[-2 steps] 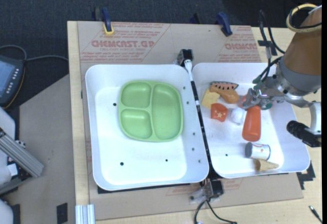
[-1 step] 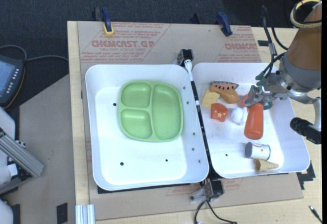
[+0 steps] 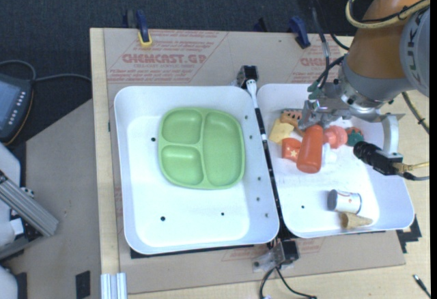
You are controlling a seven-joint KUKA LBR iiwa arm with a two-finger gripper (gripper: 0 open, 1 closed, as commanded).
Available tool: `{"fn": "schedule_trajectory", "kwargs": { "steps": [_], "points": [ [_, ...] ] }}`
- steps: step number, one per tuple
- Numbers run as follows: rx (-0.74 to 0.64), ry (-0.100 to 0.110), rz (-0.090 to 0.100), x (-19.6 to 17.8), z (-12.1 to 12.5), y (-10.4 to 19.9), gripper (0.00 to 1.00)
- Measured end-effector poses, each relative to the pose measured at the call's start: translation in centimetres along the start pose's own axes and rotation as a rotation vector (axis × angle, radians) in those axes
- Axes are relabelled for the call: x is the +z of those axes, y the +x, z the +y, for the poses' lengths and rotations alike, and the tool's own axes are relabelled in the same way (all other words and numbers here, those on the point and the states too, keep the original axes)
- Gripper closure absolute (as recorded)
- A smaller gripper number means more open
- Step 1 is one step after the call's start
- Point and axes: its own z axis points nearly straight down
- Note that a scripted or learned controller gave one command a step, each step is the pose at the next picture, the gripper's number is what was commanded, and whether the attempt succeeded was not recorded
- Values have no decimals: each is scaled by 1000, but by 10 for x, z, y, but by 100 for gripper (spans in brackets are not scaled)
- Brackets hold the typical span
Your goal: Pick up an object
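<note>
Orange bottle point(image 3: 311, 150) is the likeliest thing to be picked: it lies in the right bin point(image 3: 382, 219), its long axis running roughly up and down the view and leaning a little, with its upper end directly beneath the jaws point(image 3: 315, 115). Going from the near edge of the counter point(image 3: 102, 175) outward, a small white-and-grey cylinder point(image 3: 343, 201) and a tan scrap point(image 3: 356, 220) sit closest, well apart from the bottle. Next comes the bottle, with a yellow piece point(image 3: 281, 132) and a small orange block with a star point(image 3: 291, 148) just beside it on the left and a pink piece point(image 3: 336, 137) on the right. In the left bin point(image 3: 136, 154) lies a green divided plate point(image 3: 202, 148). Beyond the cluster hangs the grey arm point(image 3: 389, 38). How wide the jaws stand cannot be told, as the wrist hides them; whether they touch the bottle's top is also unclear, so a straight descent looks the likely move.
</note>
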Motion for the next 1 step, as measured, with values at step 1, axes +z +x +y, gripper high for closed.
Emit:
{"fn": "schedule_trajectory", "kwargs": {
  "steps": [1],
  "points": [
    [0,-1,1,-9,34,53,100]
  ]
}}
